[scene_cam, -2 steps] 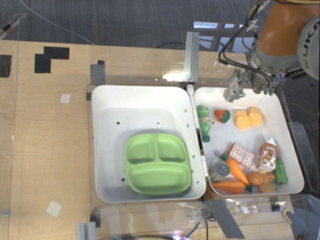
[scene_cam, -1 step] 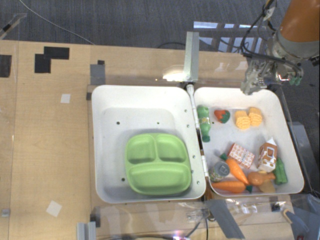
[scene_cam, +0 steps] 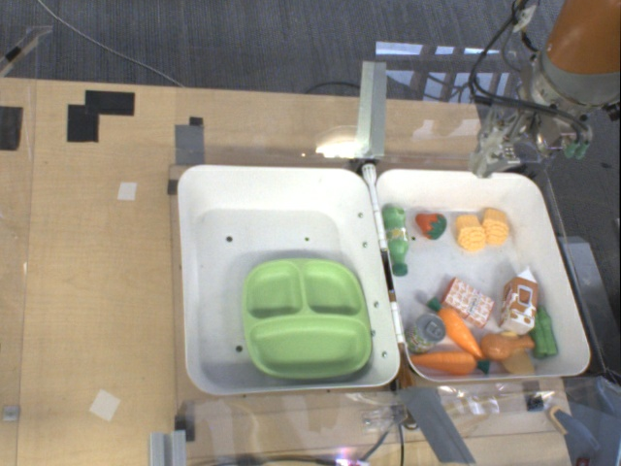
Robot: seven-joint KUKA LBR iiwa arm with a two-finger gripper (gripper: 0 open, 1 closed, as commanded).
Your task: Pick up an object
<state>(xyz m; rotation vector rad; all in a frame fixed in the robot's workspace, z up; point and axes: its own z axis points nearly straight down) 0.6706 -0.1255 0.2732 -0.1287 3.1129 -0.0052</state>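
Nothing's been picked up yet as far as I can see: the grey two-finger gripper [scene_cam: 495, 153] hangs over the right white bin's [scene_cam: 551, 223] far rim, can't tell its jaws' state, toy food all sitting inside.

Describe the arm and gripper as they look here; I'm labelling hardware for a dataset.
The arm enters at the upper right with a broad orange band above a pale grey wrist section. Dark cables, one yellowish, loop along its left side. Below hangs the gripper, a cluttered grey metal assembly with pale fingers and a small green part on its right side.
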